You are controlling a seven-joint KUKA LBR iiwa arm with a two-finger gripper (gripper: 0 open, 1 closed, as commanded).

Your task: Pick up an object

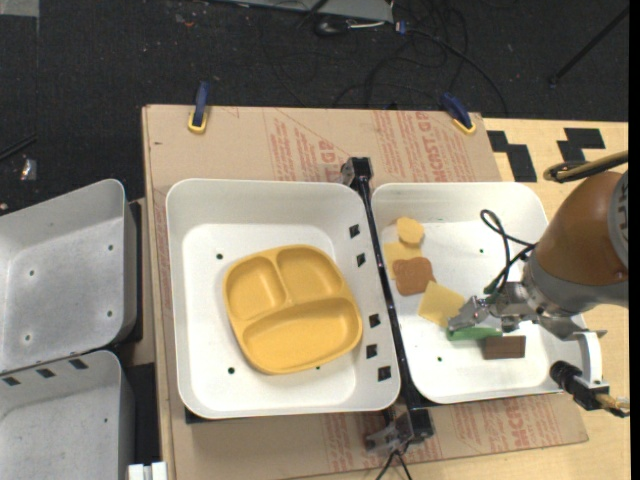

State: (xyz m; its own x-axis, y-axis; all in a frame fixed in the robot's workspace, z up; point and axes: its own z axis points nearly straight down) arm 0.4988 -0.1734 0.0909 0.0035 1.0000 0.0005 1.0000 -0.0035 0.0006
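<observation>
A: Where is the end effector (pixel 478 318)?

B: Low in the right bin (pixel 520 208), over a green object (pixel 462 333) beside a dark brown block (pixel 503 347). I cannot tell how far apart its tips are, or whether it grips anything.

A: What else lies there?

B: A pale yellow wedge (pixel 440 303) just left of it, a brown square piece (pixel 412 275) and a yellow round piece (pixel 409 232) farther back. The left bin (pixel 200 218) holds a yellow divided plate (pixel 291 308).
</observation>
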